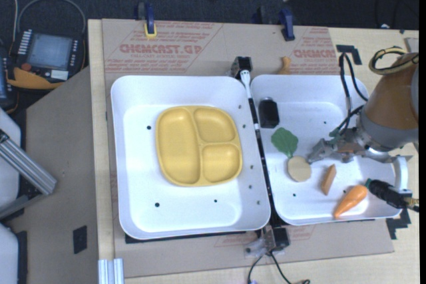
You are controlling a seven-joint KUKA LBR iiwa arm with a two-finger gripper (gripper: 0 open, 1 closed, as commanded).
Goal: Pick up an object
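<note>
In the right bin [313,93] lie a green leaf-shaped piece [285,140], a pale round piece [299,170], a small brown stick-shaped piece [328,179] and an orange carrot [351,201]. A black block [268,112] sits near the bin's left wall. My gripper [319,152] reaches in from the right and hangs low over the bin, just right of the green piece and above the pale round piece. Nothing shows between its fingers.
The left bin [133,143] holds a yellow plate with three compartments [198,143]. Black cables [349,86] run along the right bin's far right side. Blue clamps [149,16] stand at the bench's back edge.
</note>
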